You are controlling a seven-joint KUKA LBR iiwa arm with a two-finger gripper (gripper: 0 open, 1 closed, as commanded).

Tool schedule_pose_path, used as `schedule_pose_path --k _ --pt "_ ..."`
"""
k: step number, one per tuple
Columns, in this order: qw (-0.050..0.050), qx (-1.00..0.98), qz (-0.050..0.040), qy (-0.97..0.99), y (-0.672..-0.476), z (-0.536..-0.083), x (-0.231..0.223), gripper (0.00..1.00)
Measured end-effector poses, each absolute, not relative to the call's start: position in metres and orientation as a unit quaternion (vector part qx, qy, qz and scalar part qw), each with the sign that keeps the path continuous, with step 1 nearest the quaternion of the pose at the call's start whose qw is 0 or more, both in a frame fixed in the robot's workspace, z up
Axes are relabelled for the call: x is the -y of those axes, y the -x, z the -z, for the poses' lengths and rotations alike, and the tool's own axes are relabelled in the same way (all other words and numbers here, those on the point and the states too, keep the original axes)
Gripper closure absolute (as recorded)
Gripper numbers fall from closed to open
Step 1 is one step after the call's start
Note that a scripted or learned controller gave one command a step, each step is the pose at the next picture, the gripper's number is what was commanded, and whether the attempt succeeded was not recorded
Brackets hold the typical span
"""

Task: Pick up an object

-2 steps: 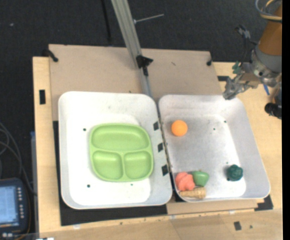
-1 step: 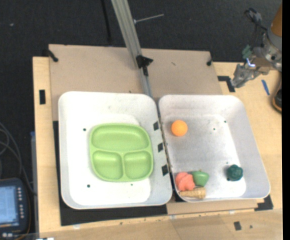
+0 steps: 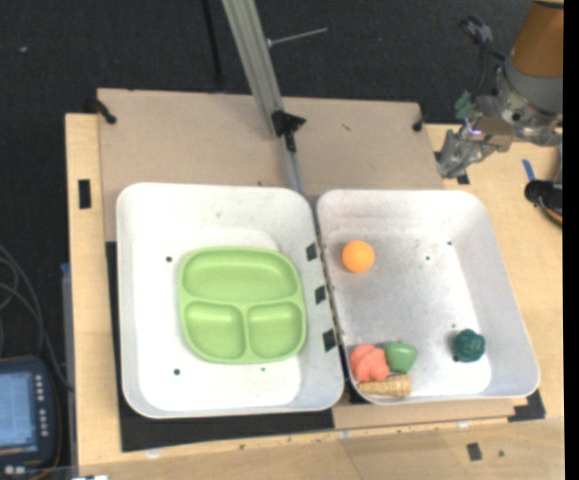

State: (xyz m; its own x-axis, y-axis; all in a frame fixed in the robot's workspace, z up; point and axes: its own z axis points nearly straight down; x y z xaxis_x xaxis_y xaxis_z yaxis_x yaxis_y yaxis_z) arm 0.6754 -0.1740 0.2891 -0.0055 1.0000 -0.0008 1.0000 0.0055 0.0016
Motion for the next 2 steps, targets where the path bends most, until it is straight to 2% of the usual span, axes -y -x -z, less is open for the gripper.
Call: schedule_pose_path --k 1,2 --pt "0.0 -0.709 0.0004 -0.705 -0.67 -0.273 0.128 1.0" --pt "0.0 -0.709 -0.0001 -0.705 -0.655 -0.269 0.076 1.0"
